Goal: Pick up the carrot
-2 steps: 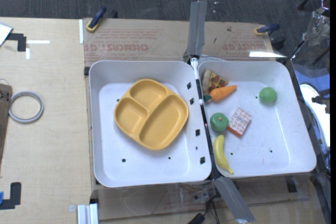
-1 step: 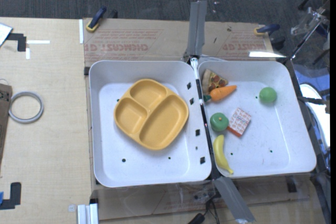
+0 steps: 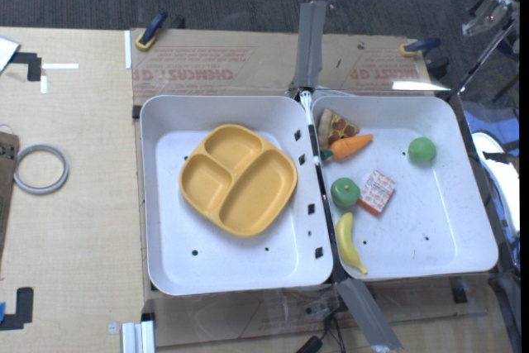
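Note:
An orange carrot (image 3: 350, 146) lies in the right bin (image 3: 463, 202), near its upper left corner, with its tip pointing right. It rests close to the divider between the two bins, just below a slice of pizza (image 3: 336, 126).
The right bin also holds a green apple (image 3: 345, 193), a yellow banana (image 3: 348, 242), a small red and white box (image 3: 377, 193) and a green ball (image 3: 421, 150). A yellow divided plate (image 3: 238, 178) sits in the left bin (image 3: 165, 260). A tape roll (image 3: 39, 169) lies on the bench at left.

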You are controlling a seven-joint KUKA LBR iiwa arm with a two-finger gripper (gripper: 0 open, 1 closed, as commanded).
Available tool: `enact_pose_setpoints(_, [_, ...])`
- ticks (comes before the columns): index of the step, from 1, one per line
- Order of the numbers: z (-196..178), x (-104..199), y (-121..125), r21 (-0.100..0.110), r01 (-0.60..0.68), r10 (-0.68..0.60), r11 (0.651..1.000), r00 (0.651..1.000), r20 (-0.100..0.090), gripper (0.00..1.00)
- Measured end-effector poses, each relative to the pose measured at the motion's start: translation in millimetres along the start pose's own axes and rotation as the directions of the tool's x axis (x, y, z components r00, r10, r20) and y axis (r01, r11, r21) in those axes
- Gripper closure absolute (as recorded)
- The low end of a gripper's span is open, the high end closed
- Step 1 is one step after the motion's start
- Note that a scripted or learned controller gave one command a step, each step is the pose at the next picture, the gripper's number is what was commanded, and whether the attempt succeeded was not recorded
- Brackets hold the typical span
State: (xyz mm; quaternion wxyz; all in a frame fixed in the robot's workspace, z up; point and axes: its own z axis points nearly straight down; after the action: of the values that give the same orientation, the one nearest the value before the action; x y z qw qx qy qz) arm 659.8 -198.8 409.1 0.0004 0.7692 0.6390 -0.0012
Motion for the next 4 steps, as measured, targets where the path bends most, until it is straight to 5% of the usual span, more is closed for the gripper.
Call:
enact_pose_setpoints(1, [-20, 42, -8, 0.000, -0.068, 0.068, 0.998, 0.998, -0.001, 0.00])
enact_pose_setpoints(2, [-28, 43, -7, 0.001, -0.065, 0.065, 0.998, 0.998, 0.001, 1.00])
enact_pose_setpoints(3, [23, 65, -13, 0.004, -0.248, 0.248, 0.969, 0.969, 0.000, 1.00])
enact_pose_setpoints(4, [15, 65, -12, 0.007, -0.247, 0.247, 0.969, 0.969, 0.002, 1.00])
